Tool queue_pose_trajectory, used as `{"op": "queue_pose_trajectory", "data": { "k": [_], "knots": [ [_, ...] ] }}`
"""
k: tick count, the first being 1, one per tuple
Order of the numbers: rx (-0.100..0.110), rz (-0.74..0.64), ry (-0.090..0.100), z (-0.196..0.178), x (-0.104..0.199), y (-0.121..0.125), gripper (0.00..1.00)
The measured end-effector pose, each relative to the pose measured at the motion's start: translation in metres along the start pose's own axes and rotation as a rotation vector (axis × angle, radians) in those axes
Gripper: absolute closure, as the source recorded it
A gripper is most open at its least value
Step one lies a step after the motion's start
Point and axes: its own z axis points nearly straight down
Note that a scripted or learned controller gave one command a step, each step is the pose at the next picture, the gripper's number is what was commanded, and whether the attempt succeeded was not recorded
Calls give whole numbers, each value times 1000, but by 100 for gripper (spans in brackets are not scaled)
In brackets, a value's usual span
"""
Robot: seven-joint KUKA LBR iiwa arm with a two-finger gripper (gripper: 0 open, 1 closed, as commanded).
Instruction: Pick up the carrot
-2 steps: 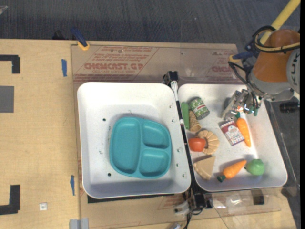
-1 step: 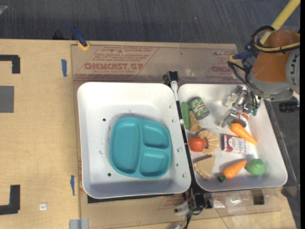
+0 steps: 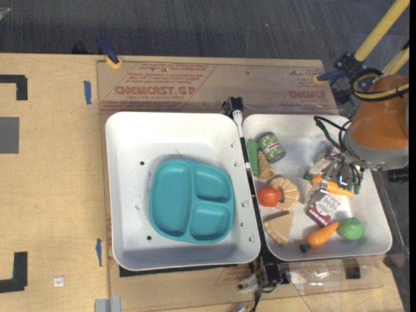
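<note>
The carrot point(image 3: 323, 234), orange with a dark green stub at its left end, lies tilted near the front edge of the right bin point(image 3: 374, 242). My gripper point(image 3: 337, 173) hangs over the right half of that bin, well behind the carrot and apart from it. Directly beneath the gripper is a small orange piece point(image 3: 338, 188). Whether that piece is touched or held is unclear from this angle.
Around the carrot lie a green ball point(image 3: 351, 229), a purple-and-white packet point(image 3: 323, 208) and a bread slice point(image 3: 279, 227). Further back are a tomato point(image 3: 268, 196), a round cracker point(image 3: 288, 190), a green can point(image 3: 271, 146) and a cucumber point(image 3: 251, 157). A teal divided plate point(image 3: 192, 200) sits in the left bin point(image 3: 123, 142).
</note>
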Motion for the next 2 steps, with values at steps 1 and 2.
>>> {"op": "queue_pose_trajectory", "data": {
  "k": [1, 2],
  "knots": [
    [-2, 153, -3, 0, 30, -7, 0],
    [-4, 225, -7, -1, 49, -16, 0]
  ]
}}
